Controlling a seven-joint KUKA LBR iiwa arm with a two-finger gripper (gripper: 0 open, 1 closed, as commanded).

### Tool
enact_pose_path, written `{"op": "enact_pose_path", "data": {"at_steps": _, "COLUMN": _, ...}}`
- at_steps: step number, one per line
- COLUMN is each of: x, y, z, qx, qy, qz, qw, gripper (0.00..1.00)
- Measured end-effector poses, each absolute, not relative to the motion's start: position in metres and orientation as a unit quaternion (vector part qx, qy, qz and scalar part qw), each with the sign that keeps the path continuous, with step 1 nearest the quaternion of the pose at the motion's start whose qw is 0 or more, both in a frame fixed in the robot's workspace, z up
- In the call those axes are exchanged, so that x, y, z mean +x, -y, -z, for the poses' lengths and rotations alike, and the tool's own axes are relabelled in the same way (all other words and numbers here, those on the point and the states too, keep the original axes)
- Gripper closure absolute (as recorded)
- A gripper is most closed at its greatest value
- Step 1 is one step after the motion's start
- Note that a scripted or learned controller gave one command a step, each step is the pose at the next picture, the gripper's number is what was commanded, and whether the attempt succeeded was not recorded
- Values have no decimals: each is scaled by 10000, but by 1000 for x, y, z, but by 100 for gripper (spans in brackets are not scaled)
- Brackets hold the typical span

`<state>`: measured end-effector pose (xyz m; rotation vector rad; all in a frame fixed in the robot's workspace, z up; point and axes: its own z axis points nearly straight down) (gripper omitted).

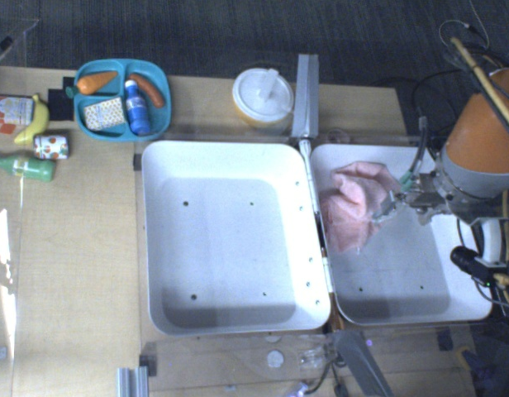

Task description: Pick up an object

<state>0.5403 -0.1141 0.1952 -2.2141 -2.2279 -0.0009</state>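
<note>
The left bin (225,238) sits bare beside the right bin (403,292), and over that right one the arm (482,143) leans in, orange band showing. Against the right bin's left wall lies the cloth (349,205), pink and bunched up, its right edge reaching toward the gripper (392,201). The gripper sits just at that edge, low and close, maybe touching a fold. How the jaws stand I can't tell from here; they're small, dark and blurred into the wrist hardware. The risk, I'd say: soft cloth gives, so a nip at the very fringe could catch a thin fold that slides free on the lift, or miss altogether. It could also drag along the wall instead of rising. The arm is cut off at the right, and whether any cloth sits between the jaws is beyond me.
</note>
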Motion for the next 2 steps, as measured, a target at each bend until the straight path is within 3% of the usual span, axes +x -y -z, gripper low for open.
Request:
{"op": "enact_pose_path", "data": {"at_steps": 1, "x": 568, "y": 105, "z": -94, "qx": -6651, "qy": 7468, "qz": 12, "qw": -12, "gripper": 0}}
{"op": "enact_pose_path", "data": {"at_steps": 2, "x": 650, "y": 115, "z": -88, "qx": -6467, "qy": 7627, "qz": 20, "qw": -34, "gripper": 0}}
